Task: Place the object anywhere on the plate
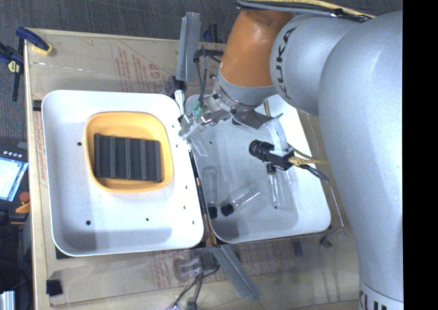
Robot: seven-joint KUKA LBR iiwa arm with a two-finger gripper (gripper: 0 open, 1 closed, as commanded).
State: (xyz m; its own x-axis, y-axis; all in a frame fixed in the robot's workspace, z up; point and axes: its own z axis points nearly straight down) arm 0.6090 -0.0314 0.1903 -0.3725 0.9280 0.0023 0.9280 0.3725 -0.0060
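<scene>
Pincer (194, 124) is hanging over the right bin's (311, 216) left edge; its opening cannot be told. Plate (130, 122) is lying to its left.

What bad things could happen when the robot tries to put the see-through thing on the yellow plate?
The clear object is hard to see against the right bin, so the gripper might miss it. The bins' raised rims lie on the way to the yellow plate, so the object might bump them.

1. Bins (61, 165): white.
2. Plate (130, 124): yellow-orange rim, dark grey ribbed centre.
3. Arm (342, 96): grey, with orange band (250, 48).
4. Bench (102, 48): light wood with red print.
5. Tubes (243, 199): clear, black caps.
</scene>
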